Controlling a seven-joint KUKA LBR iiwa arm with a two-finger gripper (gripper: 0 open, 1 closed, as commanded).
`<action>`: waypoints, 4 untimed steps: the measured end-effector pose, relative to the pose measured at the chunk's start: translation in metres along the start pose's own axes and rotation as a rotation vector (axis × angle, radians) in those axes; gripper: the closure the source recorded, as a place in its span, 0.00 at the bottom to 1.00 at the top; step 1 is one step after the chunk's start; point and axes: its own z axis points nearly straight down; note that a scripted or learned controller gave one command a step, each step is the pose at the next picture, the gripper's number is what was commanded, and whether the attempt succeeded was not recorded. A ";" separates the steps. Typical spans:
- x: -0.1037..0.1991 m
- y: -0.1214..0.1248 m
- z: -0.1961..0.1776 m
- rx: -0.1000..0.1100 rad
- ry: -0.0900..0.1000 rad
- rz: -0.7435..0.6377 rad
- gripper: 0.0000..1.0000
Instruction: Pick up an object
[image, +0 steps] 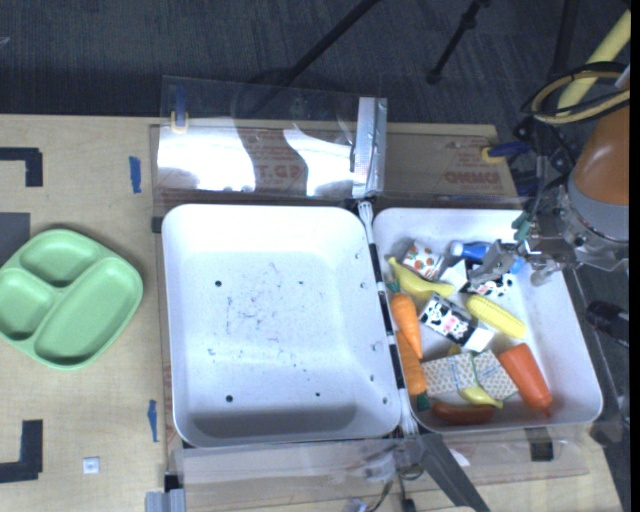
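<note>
The right white bin (580, 345) holds a pile of toy food. In it lie a long orange carrot (405, 335), a shorter orange carrot (525, 376), a yellow banana (420, 281), a yellow corn cob (498, 316), a black-and-white spotted carton (445, 320), a strawberry-print piece (425, 263), checkered crackers (462, 376) and a blue piece (477, 250). My gripper (497, 264) hangs low over the bin's upper right part, just above the corn cob and beside the blue piece. The arm's grey wrist and orange band come in from the right edge.
The left white bin (190, 300) sits beside the right one, sharing a middle rim. A green divided plate (68, 297) lies on the bench at far left. A glossy cardboard wall (260, 150) stands behind the bins, with cables at the upper right.
</note>
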 end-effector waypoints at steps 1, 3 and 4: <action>0.000 0.001 -0.010 -0.002 -0.001 0.000 1.00; -0.011 0.026 0.099 0.000 0.000 0.017 0.00; 0.005 -0.039 0.135 0.002 0.001 0.078 0.00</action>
